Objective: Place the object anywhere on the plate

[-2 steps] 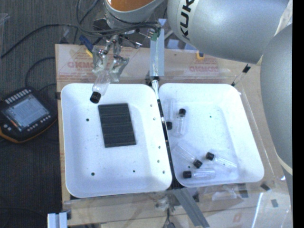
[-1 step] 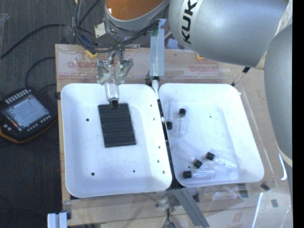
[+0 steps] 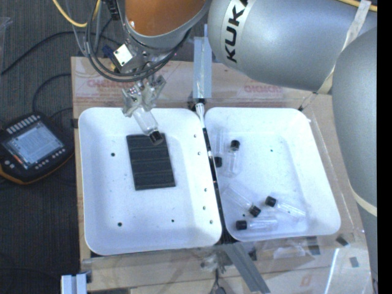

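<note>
Clear plastic, the black-capped vial hung grasped in the end effector, its cap just over the dark ribbed plate's upper edge, so a release there might have rolled it off.

Grey rounded arm with black KUKA lettering, orange band above wrist, black and yellow cables beside it, small metal gripper below.

A clear vial with a black cap tilts down, cap touching the top edge of the dark ribbed plate in the left bin
</note>
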Available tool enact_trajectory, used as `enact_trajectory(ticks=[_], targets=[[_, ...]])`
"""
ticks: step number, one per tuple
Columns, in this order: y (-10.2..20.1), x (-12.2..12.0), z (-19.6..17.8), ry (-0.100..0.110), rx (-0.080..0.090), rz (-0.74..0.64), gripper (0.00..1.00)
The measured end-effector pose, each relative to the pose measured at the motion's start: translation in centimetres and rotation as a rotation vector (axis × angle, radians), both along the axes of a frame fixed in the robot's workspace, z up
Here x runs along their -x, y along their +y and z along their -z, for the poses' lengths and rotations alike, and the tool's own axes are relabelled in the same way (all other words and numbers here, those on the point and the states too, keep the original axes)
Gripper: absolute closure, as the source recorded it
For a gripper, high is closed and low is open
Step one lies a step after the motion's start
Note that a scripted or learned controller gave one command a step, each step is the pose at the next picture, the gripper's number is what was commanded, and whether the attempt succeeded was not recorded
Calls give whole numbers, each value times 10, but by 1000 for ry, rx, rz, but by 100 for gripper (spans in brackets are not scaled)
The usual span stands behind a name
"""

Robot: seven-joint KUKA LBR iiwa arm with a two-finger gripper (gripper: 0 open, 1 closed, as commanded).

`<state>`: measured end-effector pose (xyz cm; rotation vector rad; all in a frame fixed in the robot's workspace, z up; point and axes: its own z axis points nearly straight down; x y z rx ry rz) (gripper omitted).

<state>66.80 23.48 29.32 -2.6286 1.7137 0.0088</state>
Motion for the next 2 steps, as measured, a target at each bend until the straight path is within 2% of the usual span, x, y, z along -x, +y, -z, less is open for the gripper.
enact_trajectory(ticks=[1, 2], targets=[[1, 0, -9, 2, -9, 4, 100], [-1, 0, 34, -1, 1, -323, 100]])
